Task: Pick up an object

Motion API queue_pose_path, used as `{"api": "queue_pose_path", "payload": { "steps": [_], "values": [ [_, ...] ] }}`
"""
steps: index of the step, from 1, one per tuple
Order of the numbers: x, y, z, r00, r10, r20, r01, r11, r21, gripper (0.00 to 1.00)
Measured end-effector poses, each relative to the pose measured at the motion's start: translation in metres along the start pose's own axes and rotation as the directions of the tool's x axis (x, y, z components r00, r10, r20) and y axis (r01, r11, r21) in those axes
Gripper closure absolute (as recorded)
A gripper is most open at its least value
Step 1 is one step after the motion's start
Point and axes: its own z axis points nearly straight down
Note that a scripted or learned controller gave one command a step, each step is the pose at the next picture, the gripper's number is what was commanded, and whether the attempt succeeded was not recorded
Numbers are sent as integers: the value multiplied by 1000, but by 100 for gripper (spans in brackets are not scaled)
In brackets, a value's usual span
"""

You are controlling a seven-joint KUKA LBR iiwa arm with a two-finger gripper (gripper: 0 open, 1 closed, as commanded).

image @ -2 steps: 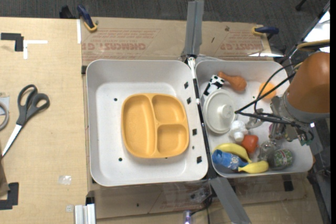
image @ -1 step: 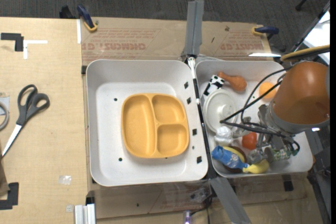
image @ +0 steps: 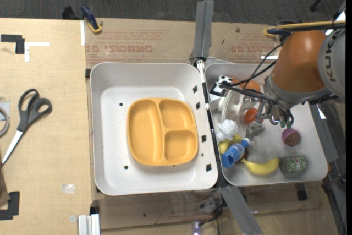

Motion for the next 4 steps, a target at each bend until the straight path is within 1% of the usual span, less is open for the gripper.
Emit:
{"api": "queue_pose_path", "payload": {
  "steps": [1, 2, 3, 4],
  "values": [
    [8, 1, -3, 997, 72, 11, -72, 997, 3, 0],
    [9, 5, -12, 998, 69, 5, -69, 998, -4, 100],
    [-57, -6, -161, 916, 400, -26, -400, 916, -8, 100],
    [-22, -13, -5, 963, 269, -24, -270, 963, -13, 100]
  ]
}}
